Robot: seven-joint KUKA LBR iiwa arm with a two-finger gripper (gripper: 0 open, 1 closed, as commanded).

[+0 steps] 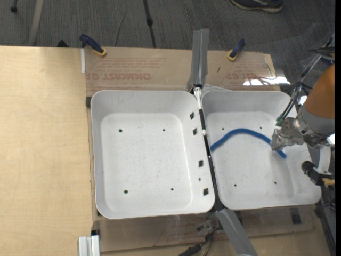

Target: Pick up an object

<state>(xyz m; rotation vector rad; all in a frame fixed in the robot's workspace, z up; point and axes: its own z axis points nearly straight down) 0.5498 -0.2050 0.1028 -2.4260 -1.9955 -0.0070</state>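
Red mirrored print on the cardboard sheet under the far side of the bins is reading roughly "CHEMCAST GP", seen upside down, with the pale wooden worktop stretching left and grey carpet lying beyond. The jaws are sitting low at the right side of the right bin, over the right end of a blue flexible strip that is curving leftward across the bin floor. Whether they are pinching it or spread, I cannot tell; the left bin is lying beside it.

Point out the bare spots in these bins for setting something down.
The left bin offers open floor wall to wall. In the right bin, the near half below the blue strip is free; its far right side is crowded by the gripper.
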